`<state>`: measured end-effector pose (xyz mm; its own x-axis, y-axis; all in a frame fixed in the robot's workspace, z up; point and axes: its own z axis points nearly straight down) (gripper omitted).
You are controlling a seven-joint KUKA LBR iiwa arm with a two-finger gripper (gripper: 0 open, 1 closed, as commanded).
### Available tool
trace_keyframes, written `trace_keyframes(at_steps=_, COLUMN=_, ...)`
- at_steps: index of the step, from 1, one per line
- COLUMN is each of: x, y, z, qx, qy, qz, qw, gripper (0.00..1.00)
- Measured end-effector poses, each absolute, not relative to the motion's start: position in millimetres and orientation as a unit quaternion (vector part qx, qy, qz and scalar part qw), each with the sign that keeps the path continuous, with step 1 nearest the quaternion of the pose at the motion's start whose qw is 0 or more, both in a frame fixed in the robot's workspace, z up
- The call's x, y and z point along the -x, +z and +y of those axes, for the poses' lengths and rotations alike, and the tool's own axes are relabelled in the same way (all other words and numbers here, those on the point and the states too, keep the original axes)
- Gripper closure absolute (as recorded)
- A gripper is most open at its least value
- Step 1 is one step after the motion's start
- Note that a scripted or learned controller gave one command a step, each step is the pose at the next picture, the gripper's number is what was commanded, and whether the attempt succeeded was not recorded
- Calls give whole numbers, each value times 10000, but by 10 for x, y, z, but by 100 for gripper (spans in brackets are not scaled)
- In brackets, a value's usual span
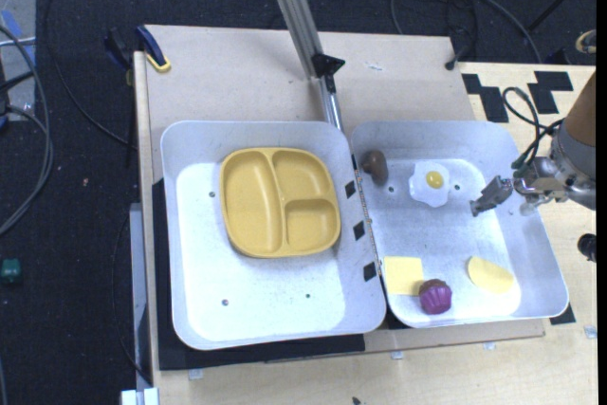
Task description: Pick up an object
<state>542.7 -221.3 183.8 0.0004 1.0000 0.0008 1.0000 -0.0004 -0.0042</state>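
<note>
The tabletop carries two shallow white bins side by side. The left bin holds a yellow divided plate with three compartments, lying flat toward the bin's upper centre.

The right bin holds five loose items. A small brown object lies near the bin's upper left corner, just beside the dividing edge. A toy fried egg, white with a yellow yolk, lies to its right in the upper middle of the bin. A pale yellow square piece lies flat near the lower left, and a purple ridged object sits just beside it at its lower right corner; whether the two touch cannot be determined. A pale yellow rounded piece lies near the lower right, apart from the purple object.

The arm enters from the right edge, with cables looping above its wrist. The pincer is over the right side of the right bin, to the right of the fried egg and above the rounded yellow piece, well apart from both. Its dark fingers point left. No object is seen between them; whether they are released or clenched cannot be told at this resolution.

A slanted metal pole runs from the top of the view down to the junction between the bins. A blue-and-yellow tool lies at the tabletop's upper left corner.
</note>
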Motion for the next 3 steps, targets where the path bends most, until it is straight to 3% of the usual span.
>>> trace_keyframes(at_steps=1, x=-5454, y=1384, z=-2146, qx=7070, qy=9, qz=-7073, qw=17, gripper=0)
trace_keyframes(at_steps=2, x=-5462, y=1512, z=-2153, qx=7070, qy=0, qz=-7072, qw=-7, gripper=100)
trace_keyframes(at_steps=3, x=-5576, y=2029, z=-2183, qx=7062, qy=-12, qz=-7080, qw=-35, gripper=100)
